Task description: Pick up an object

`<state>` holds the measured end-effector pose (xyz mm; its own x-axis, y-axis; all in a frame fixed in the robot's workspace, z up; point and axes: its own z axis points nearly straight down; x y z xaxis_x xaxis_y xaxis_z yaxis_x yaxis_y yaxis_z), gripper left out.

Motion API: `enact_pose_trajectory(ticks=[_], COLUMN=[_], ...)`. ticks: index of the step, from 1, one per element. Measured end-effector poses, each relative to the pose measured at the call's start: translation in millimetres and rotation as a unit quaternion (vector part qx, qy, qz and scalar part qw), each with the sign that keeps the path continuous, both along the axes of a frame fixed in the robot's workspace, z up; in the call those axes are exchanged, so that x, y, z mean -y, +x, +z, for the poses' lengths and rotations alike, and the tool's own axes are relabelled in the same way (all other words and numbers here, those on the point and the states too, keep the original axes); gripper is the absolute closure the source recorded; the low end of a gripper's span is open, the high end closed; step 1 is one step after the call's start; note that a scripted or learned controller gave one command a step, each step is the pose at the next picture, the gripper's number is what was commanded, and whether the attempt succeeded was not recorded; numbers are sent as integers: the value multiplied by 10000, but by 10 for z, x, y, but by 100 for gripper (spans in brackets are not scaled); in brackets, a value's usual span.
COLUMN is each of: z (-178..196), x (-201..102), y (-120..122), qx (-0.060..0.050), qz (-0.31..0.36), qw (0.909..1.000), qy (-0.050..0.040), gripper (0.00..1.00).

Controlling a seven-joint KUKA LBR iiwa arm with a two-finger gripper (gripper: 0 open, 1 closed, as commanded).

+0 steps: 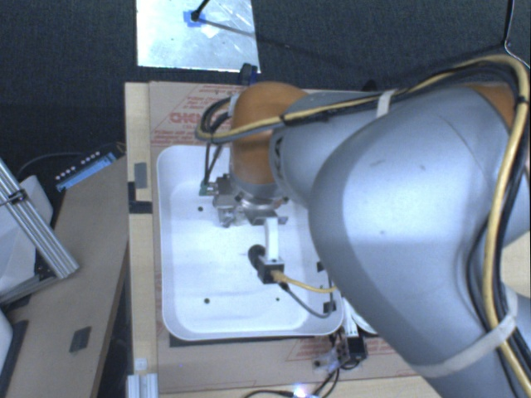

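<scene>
Grey arm (415,222) hangs its jaws over white bin (184,264).

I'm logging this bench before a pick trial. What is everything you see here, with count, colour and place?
shallow white plastic bin: one, white, middle of the bench, beneath the gripper
flat brown cardboard sheet with red print: one, brown, under the bin
shiny silver square sheet: one, silver, on the dark floor beyond the bench
ribbed aluminium rail: one, silver, far left, slanting
blue and black strip: one, left of the bin
arm: one, grey with orange band, reaching in from the right
gripper: one, grey metal, over the bin's far half
</scene>
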<state>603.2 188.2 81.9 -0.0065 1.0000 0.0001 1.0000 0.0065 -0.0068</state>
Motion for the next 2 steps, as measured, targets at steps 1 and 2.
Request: enact_pose_trajectory(ticks=[1, 2], z=[22, 28], x=[-432, -467], y=[-612, -1186], qx=[14, 27], qz=[12, -24], qw=[10000, 10000], qy=[8, 3], gripper=[100, 100])
